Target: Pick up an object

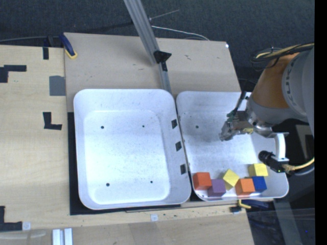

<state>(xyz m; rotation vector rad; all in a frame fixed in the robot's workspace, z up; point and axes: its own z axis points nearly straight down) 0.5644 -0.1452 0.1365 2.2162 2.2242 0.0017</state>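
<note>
1. The gripper (pixel 228 131) hung over the middle of the right bin (pixel 204 111), pointing down and left. I could not tell how its jaws stood; they were too small and blurred against the white floor.
2. I saw nothing between them, so I judged the pick not yet made: every block lay on the bin floor.
3. The blocks sat in a cluster along the near edge of that bin, well apart from the gripper. From left to right: an orange block (pixel 202 180), a purple block (pixel 218 187) just beside it, a yellow block (pixel 231 177), a second orange block (pixel 245 186), a blue block (pixel 259 184) touching it, and a second yellow block (pixel 258 170) just behind those two.
4. What was left, as I read it: travel toward the near edge, descend on one block, close, lift.
5. The yellow block in the middle looked the freest; the others were crowded against neighbours or the near wall, leaving little room for a finger.
6. The floor under and to the left of the gripper was bare, so there was open room to move there.
7. The left bin (pixel 122 147) lay across the shared rim, and the arm (pixel 278 93) came in over the right bin's right wall.
</note>
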